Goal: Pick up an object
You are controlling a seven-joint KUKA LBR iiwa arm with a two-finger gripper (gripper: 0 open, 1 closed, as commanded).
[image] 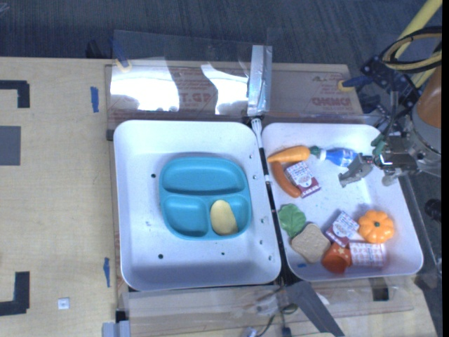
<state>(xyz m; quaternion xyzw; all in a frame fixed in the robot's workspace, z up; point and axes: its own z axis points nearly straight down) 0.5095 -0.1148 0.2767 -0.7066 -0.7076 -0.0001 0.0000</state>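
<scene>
My arm [428,104] hangs over the right bin [410,220]. My jaws [370,171] are apart with nothing in them, just beside the blue bottle [339,156]. The little pumpkin [376,226] sits lower down. Nothing is picked up yet.

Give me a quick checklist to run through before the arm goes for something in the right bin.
1. Gripper over the right white bin: ok, near its upper right.
2. Nothing between the fingers: ok, none seen.
3. Finger opening: cannot tell.
4. Nearest target, the blue and white bottle, free to grasp: ok, just left of the fingers.
5. Small orange pumpkin standing apart: not ok, a red and white packet lies right beside it.
6. Left bin's blue divided tray with yellow oval piece out of the path: ok.
</scene>
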